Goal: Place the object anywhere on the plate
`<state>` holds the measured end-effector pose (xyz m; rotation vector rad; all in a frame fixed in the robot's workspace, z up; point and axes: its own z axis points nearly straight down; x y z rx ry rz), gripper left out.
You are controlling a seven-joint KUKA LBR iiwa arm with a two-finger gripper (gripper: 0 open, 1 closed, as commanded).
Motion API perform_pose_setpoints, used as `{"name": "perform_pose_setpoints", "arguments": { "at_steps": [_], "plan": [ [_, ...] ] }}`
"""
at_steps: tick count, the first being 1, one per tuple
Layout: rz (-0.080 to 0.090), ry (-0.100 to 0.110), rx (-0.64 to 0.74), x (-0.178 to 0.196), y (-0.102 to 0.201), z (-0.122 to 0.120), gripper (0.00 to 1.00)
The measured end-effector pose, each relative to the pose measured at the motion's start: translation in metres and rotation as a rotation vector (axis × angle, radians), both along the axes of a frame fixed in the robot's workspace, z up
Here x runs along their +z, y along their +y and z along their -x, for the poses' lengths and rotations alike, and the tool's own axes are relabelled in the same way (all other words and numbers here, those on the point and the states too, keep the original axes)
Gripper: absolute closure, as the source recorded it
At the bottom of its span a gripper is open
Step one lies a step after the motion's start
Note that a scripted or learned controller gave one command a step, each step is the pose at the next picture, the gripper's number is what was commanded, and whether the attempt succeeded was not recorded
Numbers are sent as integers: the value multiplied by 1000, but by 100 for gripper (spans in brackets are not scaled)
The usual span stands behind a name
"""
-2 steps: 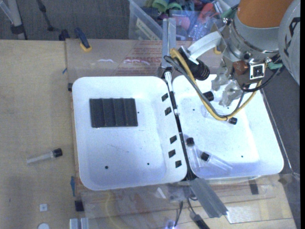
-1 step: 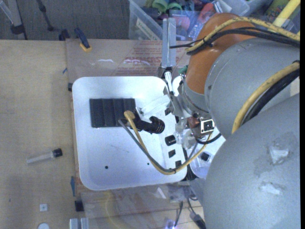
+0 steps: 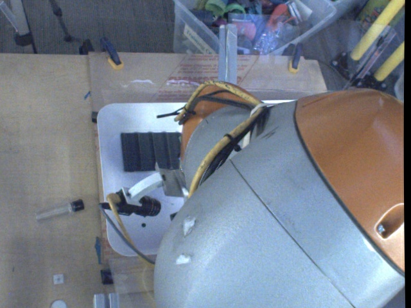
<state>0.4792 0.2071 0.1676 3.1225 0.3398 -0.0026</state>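
A flat black ribbed block (image 3: 150, 151) lies in the far part of the left white bin (image 3: 109, 172). My grey arm with its orange band (image 3: 347, 153) reaches in from the right and covers most of the bins. My gripper (image 3: 172, 183) hangs low over the left bin, just in front of and to the right of the black block, close to it. The arm's bulk hides most of the gripper. Whether anything is held cannot be made out.
A clear tub of colourful toys (image 3: 253, 8) stands behind the bins, with yellow foam tubes (image 3: 385, 18) at the far right. Blue clamps (image 3: 114, 56) grip the bench's back edge. A small syringe-like piece (image 3: 61, 209) lies on the wooden bench to the left.
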Motion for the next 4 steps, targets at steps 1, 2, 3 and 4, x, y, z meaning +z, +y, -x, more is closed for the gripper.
{"name": "perform_pose_setpoints", "arguments": {
  "at_steps": [1,2,3,4],
  "plan": [
    [-1,3,331,71,5,-27,100],
    [0,-4,4,21,15,-106,100],
    [-1,3,392,115,19,-134,100],
    [-2,4,391,115,19,-134,0]
  ]
}}
